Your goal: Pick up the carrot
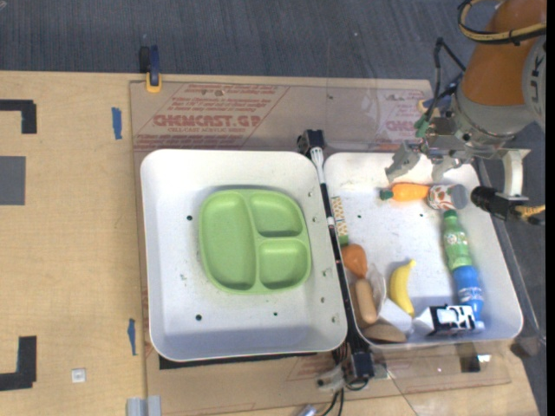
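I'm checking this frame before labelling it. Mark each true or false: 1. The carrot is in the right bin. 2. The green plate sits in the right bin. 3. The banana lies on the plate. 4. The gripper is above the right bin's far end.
1. True: the carrot lies in the right bin.
2. False: the plate is in the left bin.
3. False: the banana is in the right bin.
4. True: the gripper is there, by the carrot.

Two white bins (165, 258) on the surface. One green divided plate (256, 239) in the left bin. Right bin (507, 293): one carrot (408, 192), one banana (401, 286), one green plastic bottle (457, 248), one blue bottle (466, 286), one hot dog bun (366, 302), one orange round fruit (353, 257), one small black-and-white box (453, 317).
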`<state>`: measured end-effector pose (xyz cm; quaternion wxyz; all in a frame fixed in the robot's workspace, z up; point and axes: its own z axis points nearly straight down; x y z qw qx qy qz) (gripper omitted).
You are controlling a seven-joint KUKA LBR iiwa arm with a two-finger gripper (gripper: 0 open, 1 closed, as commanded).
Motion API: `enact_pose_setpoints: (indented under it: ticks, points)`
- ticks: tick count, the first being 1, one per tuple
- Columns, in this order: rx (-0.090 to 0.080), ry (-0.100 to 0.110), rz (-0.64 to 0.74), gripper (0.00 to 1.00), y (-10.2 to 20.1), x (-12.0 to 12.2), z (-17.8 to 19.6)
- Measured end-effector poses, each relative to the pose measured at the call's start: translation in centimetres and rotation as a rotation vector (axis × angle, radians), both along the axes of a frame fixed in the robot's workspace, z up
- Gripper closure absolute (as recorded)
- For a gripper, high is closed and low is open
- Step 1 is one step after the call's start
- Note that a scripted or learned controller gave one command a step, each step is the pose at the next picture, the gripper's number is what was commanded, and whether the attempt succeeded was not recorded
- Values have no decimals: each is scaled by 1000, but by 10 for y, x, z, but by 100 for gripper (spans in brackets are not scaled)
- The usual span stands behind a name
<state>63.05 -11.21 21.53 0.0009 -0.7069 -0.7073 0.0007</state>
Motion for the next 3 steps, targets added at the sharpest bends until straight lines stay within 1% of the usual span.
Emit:
enact_pose_setpoints:
  ticks: [1,2,3]
  points:
    - [0,12,-66,0,-45,20,-79]
    - [2,-17,-101,0,-45,29,-113]
    - [13,-14,-482,0,-41,26,-123]
